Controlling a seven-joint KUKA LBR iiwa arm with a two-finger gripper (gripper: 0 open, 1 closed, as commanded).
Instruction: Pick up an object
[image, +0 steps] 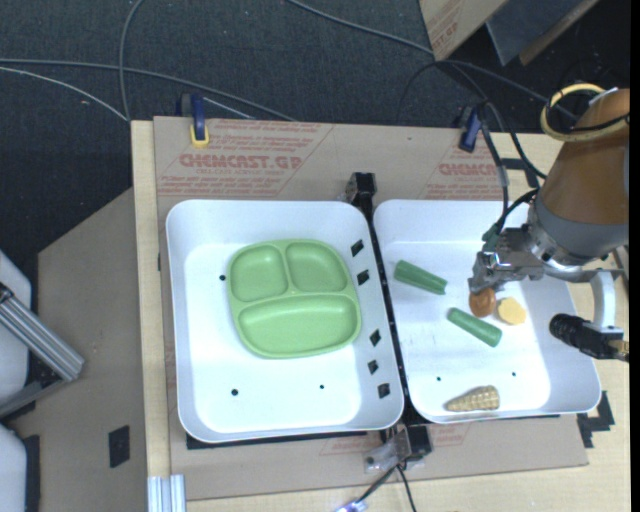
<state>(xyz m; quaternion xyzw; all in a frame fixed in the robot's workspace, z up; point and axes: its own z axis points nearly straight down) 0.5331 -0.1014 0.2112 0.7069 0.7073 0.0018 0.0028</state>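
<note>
Nearest, at front of right-hand shallow white bin (560, 400): pale tan ridged cone-shaped piece (472, 401), lying flat, well apart from the rest.

Further in, mid-bin: short green cylinder (474, 327) lying at a slant; just beside it a small round yellow piece (512, 312) and a small brown rounded piece (483, 301), the brown one touching or nearly touching the cylinder's upper end. Second green cylinder (419, 277) lying alone toward the bin's left wall.

Directly over the brown piece: end effector (488, 283) of the grey arm with orange band (585, 190), reaching in from the right, low over the bin floor. Cannot tell whether apart, together, or clamped on anything; tips too small and dark against the piece below.

Left-hand shallow white bin (200, 390): pale green three-compartment plastic plate (294, 298), sitting flat, untouched.

Beyond, cardboard-covered bench (300, 150) with clamps at the back edge.

Progress, as judgement: approach stage apparently done, likely target the brown piece. No object visibly raised off the bin floor. Left to do: secure the grip, lift clear. Crowding from neighbouring cylinder and yellow piece a possible hindrance.
</note>
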